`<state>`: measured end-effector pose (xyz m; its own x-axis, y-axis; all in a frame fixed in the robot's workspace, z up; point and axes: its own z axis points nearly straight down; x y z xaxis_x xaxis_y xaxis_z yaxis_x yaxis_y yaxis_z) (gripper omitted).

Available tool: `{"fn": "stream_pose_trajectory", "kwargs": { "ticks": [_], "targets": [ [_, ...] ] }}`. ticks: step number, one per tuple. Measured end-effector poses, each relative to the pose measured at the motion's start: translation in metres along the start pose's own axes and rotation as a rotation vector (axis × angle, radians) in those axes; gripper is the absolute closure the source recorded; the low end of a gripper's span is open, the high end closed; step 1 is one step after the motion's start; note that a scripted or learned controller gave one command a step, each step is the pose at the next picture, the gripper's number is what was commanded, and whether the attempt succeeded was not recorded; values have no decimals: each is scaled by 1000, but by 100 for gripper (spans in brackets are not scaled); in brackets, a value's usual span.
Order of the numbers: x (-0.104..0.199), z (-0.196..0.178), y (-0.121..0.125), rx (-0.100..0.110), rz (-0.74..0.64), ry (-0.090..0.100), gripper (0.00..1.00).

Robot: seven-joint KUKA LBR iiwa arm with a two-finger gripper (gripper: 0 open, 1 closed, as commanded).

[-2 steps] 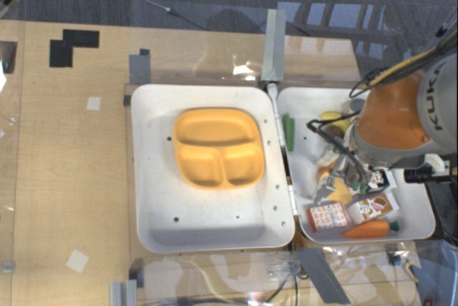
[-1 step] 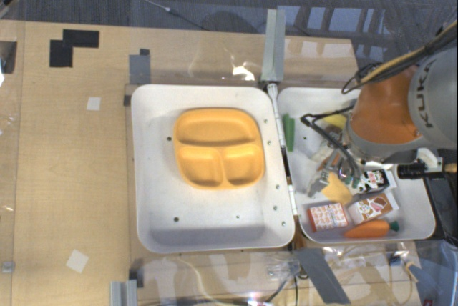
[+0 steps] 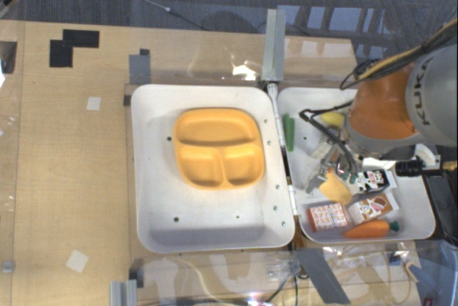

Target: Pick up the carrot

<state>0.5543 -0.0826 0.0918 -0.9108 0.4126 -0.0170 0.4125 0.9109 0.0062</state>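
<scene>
Gripper point(image 3: 325, 172), fingers' state indiscernible, should descend squarely over the orange tapered carrot point(image 3: 366, 229) lying near the right white bin's point(image 3: 422, 222) front edge.

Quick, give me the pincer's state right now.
Pincer: low over the right bin, above a yellow wedge; open or closed cannot be told. The carrot lies apart, near the front wall.

Carrot point(image 3: 368, 229): orange, tapered body with a small green stub at its right end. Lies flat on its side, long axis running roughly left-right, pointed tip toward the left. Sits in the right white bin point(image 3: 424, 224), at the bin's near edge, bottom right corner area. Just below two small printed boxes point(image 3: 351, 211), close to or touching them. Not lifted.
</scene>
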Motion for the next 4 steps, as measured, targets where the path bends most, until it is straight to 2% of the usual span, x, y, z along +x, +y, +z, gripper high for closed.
{"fn": "stream_pose_trajectory", "kwargs": {
  "ticks": [1,2,3,4],
  "targets": [
    [1,0,-1,-4,27,-2,0],
    [-4,-14,0,-8,23,-22,100],
    [91,-97,47,-1,-118,7,100],
    [21,-220,0,1,-76,-1,100]
  ]
}}
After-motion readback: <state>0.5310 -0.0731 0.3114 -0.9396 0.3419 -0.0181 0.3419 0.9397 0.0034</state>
